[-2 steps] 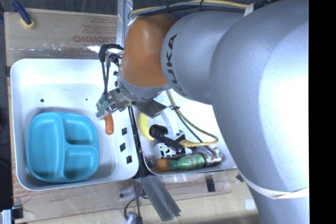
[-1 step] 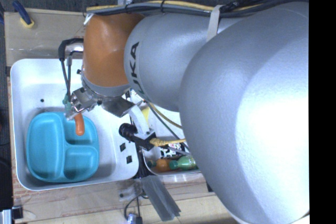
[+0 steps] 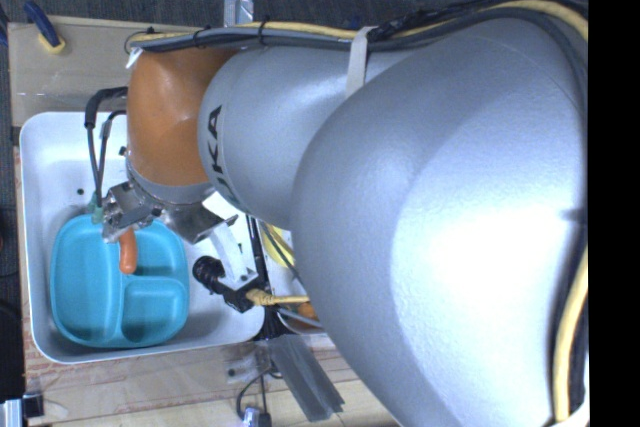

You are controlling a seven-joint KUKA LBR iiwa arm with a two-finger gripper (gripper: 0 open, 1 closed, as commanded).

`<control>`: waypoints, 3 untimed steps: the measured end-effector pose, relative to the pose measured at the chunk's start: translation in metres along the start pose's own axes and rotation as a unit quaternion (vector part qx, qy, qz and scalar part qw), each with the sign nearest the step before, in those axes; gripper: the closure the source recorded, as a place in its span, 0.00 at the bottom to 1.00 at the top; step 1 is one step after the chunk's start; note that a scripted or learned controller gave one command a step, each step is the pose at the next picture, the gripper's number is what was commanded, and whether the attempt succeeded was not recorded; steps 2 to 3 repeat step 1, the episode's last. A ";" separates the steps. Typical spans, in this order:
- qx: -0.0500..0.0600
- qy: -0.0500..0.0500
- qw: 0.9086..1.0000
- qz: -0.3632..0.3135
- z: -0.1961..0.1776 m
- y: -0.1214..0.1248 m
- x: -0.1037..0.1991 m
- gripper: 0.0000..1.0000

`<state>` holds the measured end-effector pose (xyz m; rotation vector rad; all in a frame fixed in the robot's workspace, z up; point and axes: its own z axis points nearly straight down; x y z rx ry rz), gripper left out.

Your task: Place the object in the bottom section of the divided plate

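Gripper (image 3: 123,233) at lower left of the frame pinches an orange object (image 3: 127,253) over the blue divided plate (image 3: 90,300) in the white bin (image 3: 40,155).

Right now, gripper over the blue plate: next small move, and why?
Probably shift toward the near edge of the view before releasing. The orange object hangs at the gripper over the ridge between the upper sections of the blue divided plate; the bottom section lies lower in the camera view.
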<state>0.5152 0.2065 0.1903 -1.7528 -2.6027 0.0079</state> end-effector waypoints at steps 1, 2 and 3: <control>0.000 0.000 1.000 0.000 0.000 0.000 0.000 0.00; 0.000 0.000 1.000 0.000 0.000 0.000 0.000 0.00; 0.000 0.000 1.000 0.000 0.000 0.000 0.000 0.00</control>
